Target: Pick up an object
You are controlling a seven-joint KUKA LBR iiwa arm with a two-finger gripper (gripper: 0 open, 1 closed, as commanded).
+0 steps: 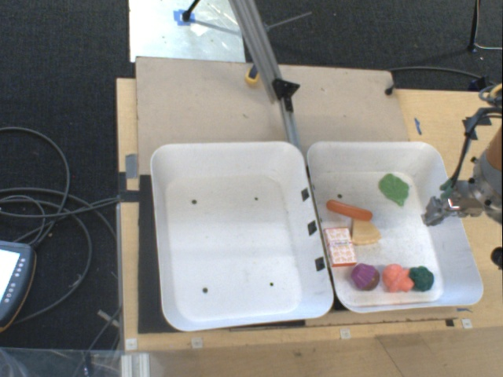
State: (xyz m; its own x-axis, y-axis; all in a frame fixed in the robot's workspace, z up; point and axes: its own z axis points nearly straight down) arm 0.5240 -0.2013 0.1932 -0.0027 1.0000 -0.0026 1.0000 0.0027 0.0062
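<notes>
- The end effector sits at the right edge of the frame, over the right rim of the right bin; whether its jaws are open or closed cannot be told, and nothing is seen held.
- The candidates all lie in the right bin: a green leafy piece nearest the end effector, an orange sausage, a tan wedge touching a small pink-patterned box, and along the lower edge a purple piece, an orange-pink piece and a dark green piece packed side by side.
- These look like light, stiff toy foods, probably smooth; the green leafy piece stands alone, so gripping across its narrow width seems easiest.
- The bottom row crowds together near the bin wall, leaving little room.
- The left bin lies alongside on the counter; a grey pole slants in from the upper middle.
</notes>
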